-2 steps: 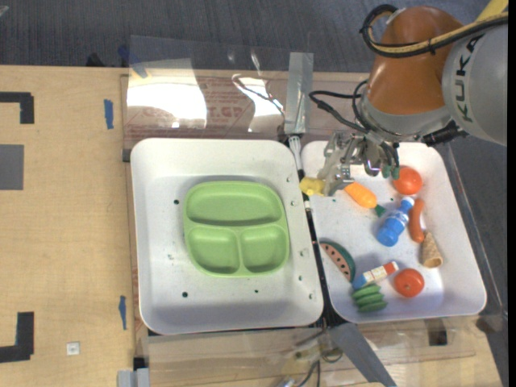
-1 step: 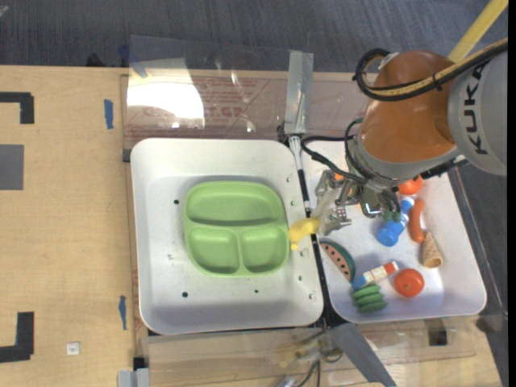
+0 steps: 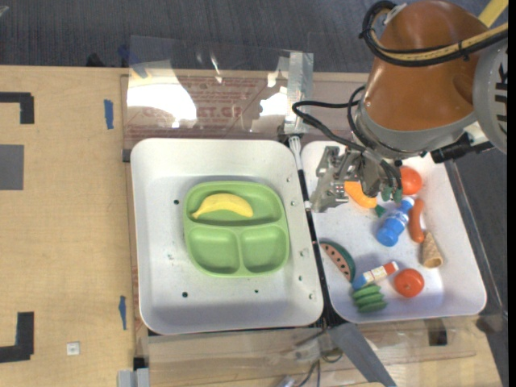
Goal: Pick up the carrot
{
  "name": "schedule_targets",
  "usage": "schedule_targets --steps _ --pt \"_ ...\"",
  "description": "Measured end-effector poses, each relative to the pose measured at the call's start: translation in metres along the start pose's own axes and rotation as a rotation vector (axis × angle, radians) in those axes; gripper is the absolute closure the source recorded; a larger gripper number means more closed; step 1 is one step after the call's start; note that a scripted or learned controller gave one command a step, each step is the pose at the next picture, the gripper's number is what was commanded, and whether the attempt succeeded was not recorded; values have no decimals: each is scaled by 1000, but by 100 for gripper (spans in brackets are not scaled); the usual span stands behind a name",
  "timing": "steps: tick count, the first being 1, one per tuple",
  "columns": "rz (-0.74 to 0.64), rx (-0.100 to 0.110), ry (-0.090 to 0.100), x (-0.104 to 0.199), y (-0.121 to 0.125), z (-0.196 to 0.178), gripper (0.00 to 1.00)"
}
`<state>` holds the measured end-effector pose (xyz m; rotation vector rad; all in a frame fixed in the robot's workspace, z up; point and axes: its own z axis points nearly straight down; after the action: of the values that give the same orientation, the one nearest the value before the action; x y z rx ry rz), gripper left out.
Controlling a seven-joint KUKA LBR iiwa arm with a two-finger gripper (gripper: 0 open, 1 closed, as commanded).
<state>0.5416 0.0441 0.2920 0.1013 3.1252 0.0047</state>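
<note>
Since the gripper [image 3: 352, 181] hangs over the far left part of the right bin [image 3: 463, 293], beside a rounded orange-yellow piece [image 3: 360, 194], I judge it is not yet lined up on the carrot [image 3: 416, 220]. I take the carrot to be the slim orange-red stick lying just right of the blue bottle [image 3: 391, 229] and just far of the tan cone [image 3: 432, 251]. Whether the gripper is released or clenched I cannot tell from this slant, and I see nothing held in it. To do this well I would shift right and slightly nearer, turn the wrist so the jaws close across the narrow width, and come down clear of the bottle, which crowds the carrot's left side. The carrot looks like smooth, hard, glossy toy plastic, tapered, so it may roll or squirt out of an off-centre pinch. A round red tomato [image 3: 409, 284] and a ridged green piece [image 3: 368, 298] sit nearer. The left bin [image 3: 153, 216] holds a matte green divided plate [image 3: 274, 252] bearing a yellow banana [image 3: 223, 206].
</note>
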Motion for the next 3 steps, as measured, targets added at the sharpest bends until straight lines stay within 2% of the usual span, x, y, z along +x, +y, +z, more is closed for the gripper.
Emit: schedule_targets --steps 1,2,3 --pt "-332 -1 13 -22 34 57 100" --pt "-644 -1 5 -85 -17 51 100" --pt "-802 -4 14 -108 -92 109 100"
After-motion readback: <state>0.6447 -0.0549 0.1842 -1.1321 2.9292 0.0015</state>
